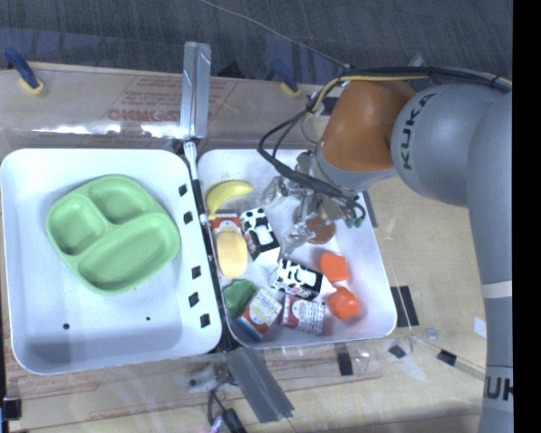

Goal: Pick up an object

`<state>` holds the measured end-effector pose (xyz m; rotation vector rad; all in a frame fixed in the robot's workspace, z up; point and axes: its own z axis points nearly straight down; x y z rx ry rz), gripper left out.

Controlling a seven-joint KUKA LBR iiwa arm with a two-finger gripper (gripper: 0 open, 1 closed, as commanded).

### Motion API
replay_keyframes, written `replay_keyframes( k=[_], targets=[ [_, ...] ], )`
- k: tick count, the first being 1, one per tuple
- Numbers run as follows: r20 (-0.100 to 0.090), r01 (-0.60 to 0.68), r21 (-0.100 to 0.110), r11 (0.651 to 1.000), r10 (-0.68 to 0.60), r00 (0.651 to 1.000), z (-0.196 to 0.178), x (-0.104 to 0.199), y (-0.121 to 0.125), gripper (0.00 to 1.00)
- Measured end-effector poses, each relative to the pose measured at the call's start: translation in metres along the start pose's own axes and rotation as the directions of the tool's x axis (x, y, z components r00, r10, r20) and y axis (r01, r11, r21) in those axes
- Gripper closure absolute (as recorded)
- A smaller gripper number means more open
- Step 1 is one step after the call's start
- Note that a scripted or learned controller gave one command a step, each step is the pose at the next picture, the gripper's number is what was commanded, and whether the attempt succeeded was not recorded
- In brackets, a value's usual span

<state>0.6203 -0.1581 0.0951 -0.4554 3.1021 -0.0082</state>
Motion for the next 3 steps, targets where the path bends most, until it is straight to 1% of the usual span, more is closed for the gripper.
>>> replay_keyframes(
  k=[1,2,3],
  targets=[
    [-0.008,0.037,0.015,0.999,-0.037,0.999,-0.004,-0.005,0.042,0.0],
    [0.0,0.413,-0.004,0.911,-0.413,0.911,-0.034,-0.002,-0.013,0.0],
    [0.024,0.44,0.021,0.898,-0.44,0.898,-0.016,0.002,0.07,0.0]
  ],
)
